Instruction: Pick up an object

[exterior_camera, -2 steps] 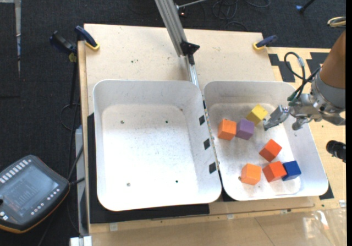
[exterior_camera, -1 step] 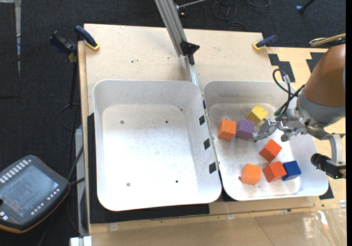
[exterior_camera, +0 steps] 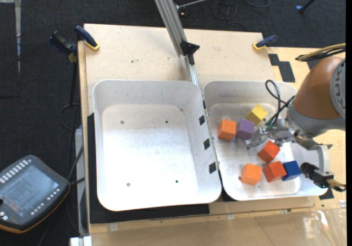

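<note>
Several small blocks lie in the right bin (exterior_camera: pixel 220 96). An orange block (exterior_camera: pixel 226 129) and a purple block (exterior_camera: pixel 245 128) sit side by side near the bin's left wall, with a yellow block (exterior_camera: pixel 257 113) just behind them. A red-orange block (exterior_camera: pixel 268 151) lies mid-bin. Along the front stand another orange block (exterior_camera: pixel 251 174), a red block (exterior_camera: pixel 274 171) and a blue block (exterior_camera: pixel 291 169). My gripper (exterior_camera: pixel 263 136) hangs low over the bin, between the purple block and the red-orange block, close to both. The wrist hides its tips.
The left bin (exterior_camera: pixel 104 96) adjoins the right one. A slanted metal pole (exterior_camera: pixel 168 8) crosses the bench behind the bins. The arm's orange band (exterior_camera: pixel 319 91) overhangs the right bin's far right side. A pendant (exterior_camera: pixel 27 192) lies on the floor at lower left.
</note>
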Available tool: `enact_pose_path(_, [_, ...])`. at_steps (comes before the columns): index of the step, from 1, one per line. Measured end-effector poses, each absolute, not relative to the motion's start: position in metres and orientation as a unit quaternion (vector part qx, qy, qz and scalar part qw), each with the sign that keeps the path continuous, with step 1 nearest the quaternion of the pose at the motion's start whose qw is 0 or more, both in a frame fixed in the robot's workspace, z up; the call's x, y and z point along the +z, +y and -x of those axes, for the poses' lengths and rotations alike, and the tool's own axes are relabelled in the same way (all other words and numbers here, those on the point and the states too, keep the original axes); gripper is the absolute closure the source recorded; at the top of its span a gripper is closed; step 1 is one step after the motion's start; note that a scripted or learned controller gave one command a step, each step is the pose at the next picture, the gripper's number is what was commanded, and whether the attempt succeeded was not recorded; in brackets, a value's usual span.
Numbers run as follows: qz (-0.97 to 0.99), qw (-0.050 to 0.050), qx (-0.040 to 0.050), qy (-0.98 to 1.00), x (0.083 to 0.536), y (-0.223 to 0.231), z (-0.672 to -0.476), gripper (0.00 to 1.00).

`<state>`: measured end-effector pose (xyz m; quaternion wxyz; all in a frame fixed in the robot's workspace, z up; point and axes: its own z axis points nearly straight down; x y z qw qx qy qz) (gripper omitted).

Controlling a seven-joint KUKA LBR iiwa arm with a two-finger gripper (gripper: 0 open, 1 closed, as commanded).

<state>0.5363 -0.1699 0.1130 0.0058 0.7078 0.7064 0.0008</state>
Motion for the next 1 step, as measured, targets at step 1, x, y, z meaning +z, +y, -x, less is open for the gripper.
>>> enact_pose_path(1, [-0.707,0.002,0.0007,0.707,0.1213,-0.1676,-0.5349,1.00])
